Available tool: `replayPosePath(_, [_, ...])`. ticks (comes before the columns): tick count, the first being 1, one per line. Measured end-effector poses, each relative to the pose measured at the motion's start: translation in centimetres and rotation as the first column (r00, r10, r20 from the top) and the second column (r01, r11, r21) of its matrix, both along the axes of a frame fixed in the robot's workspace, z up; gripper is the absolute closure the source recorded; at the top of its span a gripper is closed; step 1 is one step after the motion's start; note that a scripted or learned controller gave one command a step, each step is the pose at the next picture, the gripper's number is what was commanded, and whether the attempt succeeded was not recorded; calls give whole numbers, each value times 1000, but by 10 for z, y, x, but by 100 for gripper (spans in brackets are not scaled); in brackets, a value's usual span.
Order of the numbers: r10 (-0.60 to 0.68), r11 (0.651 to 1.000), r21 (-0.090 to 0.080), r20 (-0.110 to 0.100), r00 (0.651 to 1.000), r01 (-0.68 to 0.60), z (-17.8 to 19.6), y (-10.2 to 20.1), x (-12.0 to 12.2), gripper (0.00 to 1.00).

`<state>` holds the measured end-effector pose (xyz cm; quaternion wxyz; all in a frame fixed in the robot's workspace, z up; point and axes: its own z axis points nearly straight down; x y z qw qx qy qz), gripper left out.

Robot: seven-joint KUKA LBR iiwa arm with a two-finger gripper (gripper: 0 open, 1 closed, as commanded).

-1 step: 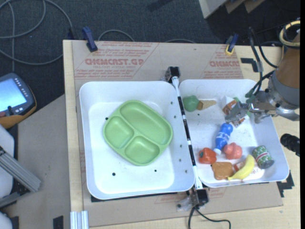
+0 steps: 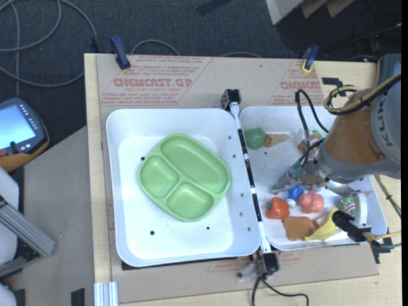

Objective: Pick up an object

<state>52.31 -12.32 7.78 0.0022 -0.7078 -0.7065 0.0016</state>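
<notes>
Evidently pick not yet secured. Arm (image 2: 357,139) reaching into right bin (image 2: 376,218); gripper (image 2: 305,171) hanging low over toy pile, its state impossible to judge. Candidates lying beneath: blue piece (image 2: 296,192), pink ball (image 2: 311,202), red pepper (image 2: 276,208), banana (image 2: 324,229). Green divided plate (image 2: 185,177) sitting in left bin (image 2: 121,190). Grasp and lift remaining.

- One fixed camera sits above the bench (image 2: 191,75), looking down at a slant from a moderate height.
- Both white bins fill mid-frame: the left bin (image 2: 127,234) centre-left, the right bin (image 2: 280,116) centre-right.
- The frame's top shows dark floor beyond the bench.
- The arm (image 2: 360,139) enters at the right edge.
</notes>
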Motion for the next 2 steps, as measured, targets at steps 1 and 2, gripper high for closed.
replayPosePath(1, [0, 1000, -2, 8, 1000, 0, 17, 0, 2, 100])
replayPosePath(2, [13, 1000, 1, 17, 1000, -13, 113, 86, 28, 100])
